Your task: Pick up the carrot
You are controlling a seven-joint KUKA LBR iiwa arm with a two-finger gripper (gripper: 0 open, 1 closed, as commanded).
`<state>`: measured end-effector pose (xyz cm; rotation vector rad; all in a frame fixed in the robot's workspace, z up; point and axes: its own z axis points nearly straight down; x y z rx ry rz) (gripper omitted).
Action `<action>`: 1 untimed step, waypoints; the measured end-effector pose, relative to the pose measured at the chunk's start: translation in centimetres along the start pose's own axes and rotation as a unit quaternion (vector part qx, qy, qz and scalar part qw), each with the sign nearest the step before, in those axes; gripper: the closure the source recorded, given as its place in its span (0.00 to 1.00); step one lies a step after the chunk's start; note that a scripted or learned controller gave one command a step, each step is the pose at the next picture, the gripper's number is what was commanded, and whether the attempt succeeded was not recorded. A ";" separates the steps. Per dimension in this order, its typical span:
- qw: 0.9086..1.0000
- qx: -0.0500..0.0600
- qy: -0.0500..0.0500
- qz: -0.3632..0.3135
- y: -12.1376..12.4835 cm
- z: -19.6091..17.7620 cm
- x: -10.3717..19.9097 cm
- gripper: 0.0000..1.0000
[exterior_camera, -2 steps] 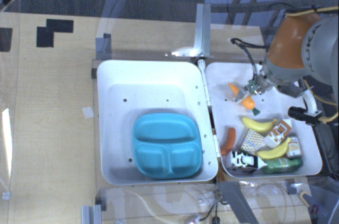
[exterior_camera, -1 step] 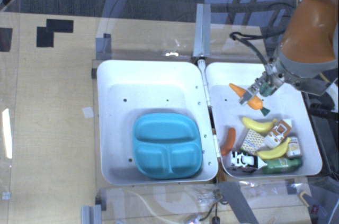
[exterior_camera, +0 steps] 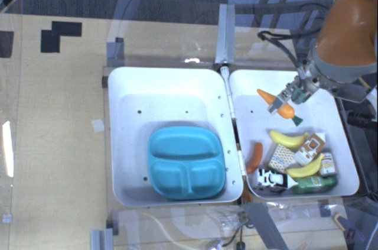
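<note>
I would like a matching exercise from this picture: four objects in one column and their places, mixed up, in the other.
1. carrot
2. blue tray
3. sausage
4. green bottle

A. in the left bin
B. at the right bin's front edge
C. at the claw, in the back of the right bin
D. along the right bin's left wall

Pairs: 1-C, 2-A, 3-D, 4-B

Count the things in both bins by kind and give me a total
Carrot: 1
Bananas: 2
Sausage: 1
Blue divided tray: 1
Small cartons: 3
Green bottle: 1
Total: 9
</note>
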<state>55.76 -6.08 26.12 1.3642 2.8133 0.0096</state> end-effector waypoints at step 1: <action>0.999 0.004 0.004 0.046 5.3 7.7 -1.0 1.00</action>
